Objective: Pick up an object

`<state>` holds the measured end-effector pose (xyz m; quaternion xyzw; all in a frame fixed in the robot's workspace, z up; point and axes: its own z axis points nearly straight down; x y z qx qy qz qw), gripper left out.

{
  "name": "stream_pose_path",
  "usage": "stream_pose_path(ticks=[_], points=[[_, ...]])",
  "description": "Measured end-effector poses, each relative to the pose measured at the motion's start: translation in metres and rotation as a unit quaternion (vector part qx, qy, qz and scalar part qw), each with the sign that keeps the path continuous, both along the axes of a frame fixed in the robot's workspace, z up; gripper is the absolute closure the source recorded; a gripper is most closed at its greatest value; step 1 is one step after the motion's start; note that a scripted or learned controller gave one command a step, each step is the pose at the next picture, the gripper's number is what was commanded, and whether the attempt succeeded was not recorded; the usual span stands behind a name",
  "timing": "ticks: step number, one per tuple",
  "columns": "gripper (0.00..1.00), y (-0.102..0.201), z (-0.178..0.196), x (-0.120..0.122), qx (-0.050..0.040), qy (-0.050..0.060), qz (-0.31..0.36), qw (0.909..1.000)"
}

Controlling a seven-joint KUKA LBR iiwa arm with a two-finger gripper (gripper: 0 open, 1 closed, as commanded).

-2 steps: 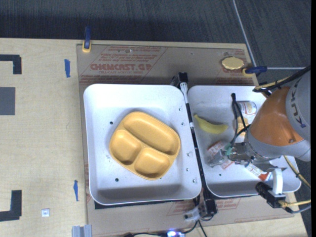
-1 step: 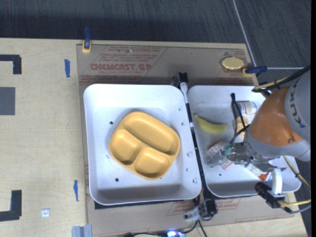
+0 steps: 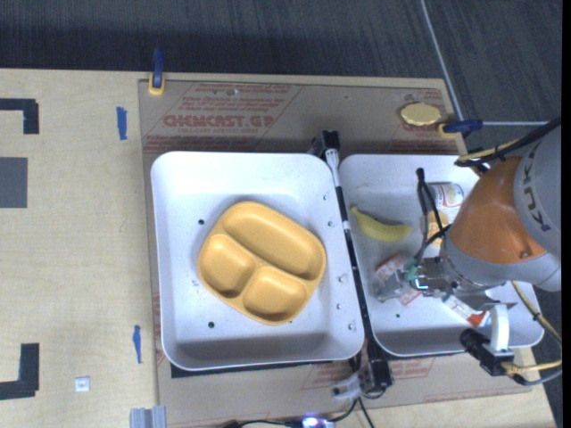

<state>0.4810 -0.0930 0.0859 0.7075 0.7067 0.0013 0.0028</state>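
Observation:
In the right bin [image 3: 393, 335], a yellow banana [image 3: 381, 228] lies near the left wall. Just below it sits a crumpled clear wrapper with red print [image 3: 389, 281]. A white bottle with a red and yellow label [image 3: 448, 194] lies further back, partly behind the arm. My gripper [image 3: 417, 281] reaches down from the right and sits right against the wrapper's right side; the wrist covers its tips. The left bin [image 3: 174, 239] holds a yellow three-part tray [image 3: 260, 261] lying upside down in its middle.
A black divider rail [image 3: 343, 230] runs between the two bins. The arm's orange band [image 3: 495, 221] covers the right half of the right bin. A round tan disc [image 3: 420, 114] lies on the cardboard behind the bins.

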Motion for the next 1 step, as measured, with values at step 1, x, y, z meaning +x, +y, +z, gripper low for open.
stream_pose_path(ticks=[1], points=[[0.0,0.0005,0.0,0.0,0.0,0.0,0.0,1.0]])
